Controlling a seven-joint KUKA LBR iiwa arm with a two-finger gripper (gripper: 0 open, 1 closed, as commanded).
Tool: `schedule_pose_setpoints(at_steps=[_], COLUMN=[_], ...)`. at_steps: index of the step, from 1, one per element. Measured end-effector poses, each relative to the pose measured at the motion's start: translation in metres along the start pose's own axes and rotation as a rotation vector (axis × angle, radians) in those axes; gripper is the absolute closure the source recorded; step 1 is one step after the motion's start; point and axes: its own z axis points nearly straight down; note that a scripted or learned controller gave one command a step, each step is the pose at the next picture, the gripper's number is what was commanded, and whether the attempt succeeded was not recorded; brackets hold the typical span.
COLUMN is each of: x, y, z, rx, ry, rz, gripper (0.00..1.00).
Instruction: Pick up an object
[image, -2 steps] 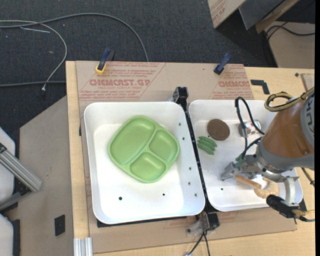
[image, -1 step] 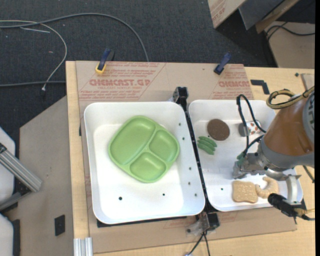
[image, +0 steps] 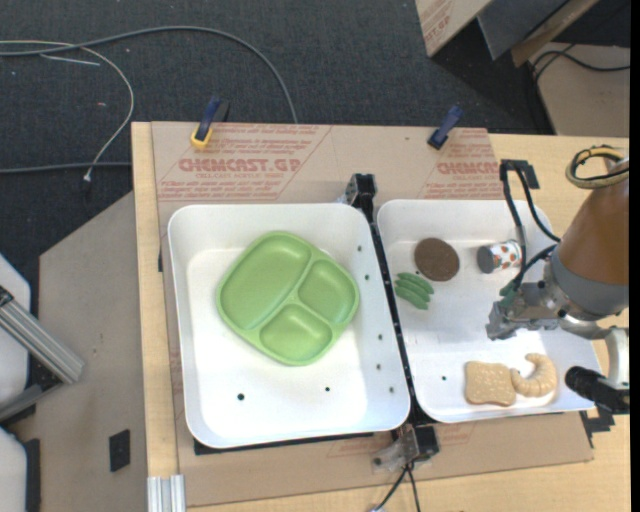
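I cannot tell how my fingers (image: 508, 322) are set. The toast (image: 489, 384) lies just below them.

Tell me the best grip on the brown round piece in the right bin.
Probably straight down from above, fingers closing across the width of the brown round piece. It lies flat and round, so any angle suits. Place the fingers so they avoid the green ridged piece close at its lower left; its other sides have open floor.
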Motion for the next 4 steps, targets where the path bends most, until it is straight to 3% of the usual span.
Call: schedule_pose_setpoints(at_steps=[2,3,4], x=[0.01,0.053,0.115], y=[0.0,0.006,0.014], z=[-0.101,-0.095,-0.09], rx=[-0.001,0.007,0.008], ry=[0.0,0.004,0.006], rz=[-0.001,-0.005,-0.007], gripper=[1.0,1.0,1.0])
